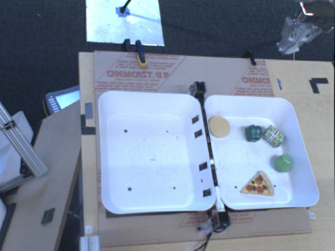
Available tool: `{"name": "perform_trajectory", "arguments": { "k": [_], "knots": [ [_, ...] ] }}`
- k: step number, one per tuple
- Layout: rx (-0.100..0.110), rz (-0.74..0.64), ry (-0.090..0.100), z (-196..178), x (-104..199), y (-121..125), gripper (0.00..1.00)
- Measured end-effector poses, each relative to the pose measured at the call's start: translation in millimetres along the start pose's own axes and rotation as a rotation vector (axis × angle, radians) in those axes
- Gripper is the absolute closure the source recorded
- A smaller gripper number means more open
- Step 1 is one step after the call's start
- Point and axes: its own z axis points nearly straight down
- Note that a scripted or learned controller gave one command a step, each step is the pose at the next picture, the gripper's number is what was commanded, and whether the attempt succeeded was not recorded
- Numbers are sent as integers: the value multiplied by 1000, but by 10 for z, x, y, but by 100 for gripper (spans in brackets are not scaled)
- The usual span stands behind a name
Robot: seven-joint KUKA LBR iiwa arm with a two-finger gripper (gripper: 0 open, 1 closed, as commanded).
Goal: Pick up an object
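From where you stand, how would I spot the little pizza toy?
Look in the right bin of the two white ones. Along its near edge lies the pizza slice, just below the green ball. It is the sole flat orange triangle with red spots there.

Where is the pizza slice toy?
The triangular pizza slice toy lies in the right white bin, near its front edge, just below and left of the round green ball.
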Motion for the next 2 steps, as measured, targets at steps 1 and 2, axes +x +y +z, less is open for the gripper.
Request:
{"name": "perform_trajectory", "arguments": {
  "k": [1,2],
  "knots": [
    [1,1,0,2,626,-642,100],
    [2,-2,1,12,1589,-835,100]
  ]
}}
